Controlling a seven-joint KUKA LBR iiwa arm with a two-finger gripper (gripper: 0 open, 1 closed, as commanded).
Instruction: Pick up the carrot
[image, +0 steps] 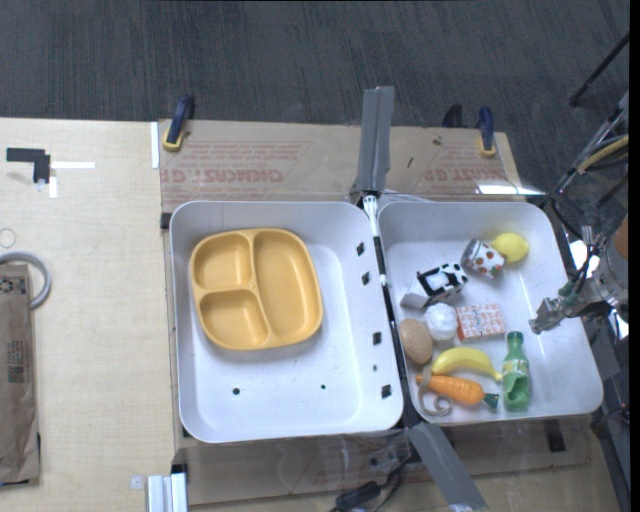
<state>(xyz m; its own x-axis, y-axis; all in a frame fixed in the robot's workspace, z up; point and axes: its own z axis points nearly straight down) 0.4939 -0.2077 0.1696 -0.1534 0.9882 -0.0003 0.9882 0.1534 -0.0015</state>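
The carrot (457, 388), orange with a green stub at its right end, lies near the front edge of the right bin (560, 385). It sits just below a banana (466, 359) and left of a green bottle (515, 372). My gripper (549, 314) hovers at the right wall of that bin, about a hand's width up and to the right of the carrot, and touches none of the objects. Nothing hangs from it.
The right bin also holds a lemon (511, 246), a strawberry-patterned piece (484, 260), a black-and-white toy (440, 280), a white ball (440, 320), a pink box (480, 321) and a brown oval (417, 340). A yellow divided plate (257, 288) sits in the left bin (290, 400).
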